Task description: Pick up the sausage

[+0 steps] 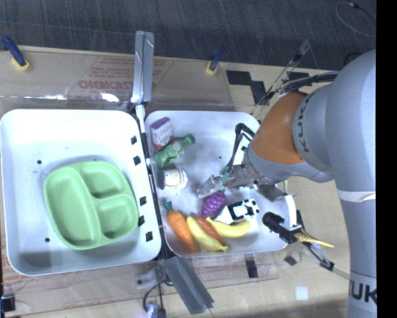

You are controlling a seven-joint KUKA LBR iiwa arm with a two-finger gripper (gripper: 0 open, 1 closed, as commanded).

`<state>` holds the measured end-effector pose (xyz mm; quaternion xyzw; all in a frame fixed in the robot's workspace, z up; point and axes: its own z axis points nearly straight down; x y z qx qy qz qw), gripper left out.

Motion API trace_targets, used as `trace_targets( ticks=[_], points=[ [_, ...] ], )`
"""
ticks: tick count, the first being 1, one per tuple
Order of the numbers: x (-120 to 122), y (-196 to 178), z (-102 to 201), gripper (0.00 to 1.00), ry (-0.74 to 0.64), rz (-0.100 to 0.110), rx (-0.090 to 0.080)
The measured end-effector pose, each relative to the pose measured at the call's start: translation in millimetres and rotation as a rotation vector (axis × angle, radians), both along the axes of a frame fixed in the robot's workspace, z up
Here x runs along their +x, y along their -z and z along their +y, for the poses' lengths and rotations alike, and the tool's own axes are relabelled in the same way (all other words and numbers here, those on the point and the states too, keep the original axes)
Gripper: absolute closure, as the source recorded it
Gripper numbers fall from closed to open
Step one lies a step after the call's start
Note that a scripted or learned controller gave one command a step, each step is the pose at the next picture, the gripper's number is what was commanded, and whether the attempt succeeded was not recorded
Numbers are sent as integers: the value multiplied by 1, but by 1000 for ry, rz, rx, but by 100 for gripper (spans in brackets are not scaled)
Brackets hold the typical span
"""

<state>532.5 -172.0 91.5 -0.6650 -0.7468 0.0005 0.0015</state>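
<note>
Hand point(215, 183) hangs low in the right bin point(205, 121), just above the grapes point(213, 203); its opening I cannot tell. Sausage point(209, 229) lies beside the carrot point(181, 228) and bananas point(232, 230), wedged among them, so access looks tight.

Open floor at far right of right bin point(205, 119); crowded along left wall and near edge by bottle point(171, 151), carrot point(181, 230), bananas point(218, 234), grapes point(213, 204).
</note>
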Motion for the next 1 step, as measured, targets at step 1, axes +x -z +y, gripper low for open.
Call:
trace_targets(
  ticks=[1],
  points=[
    [-56, 0, -3, 0, 14, -1, -1]
  ],
)
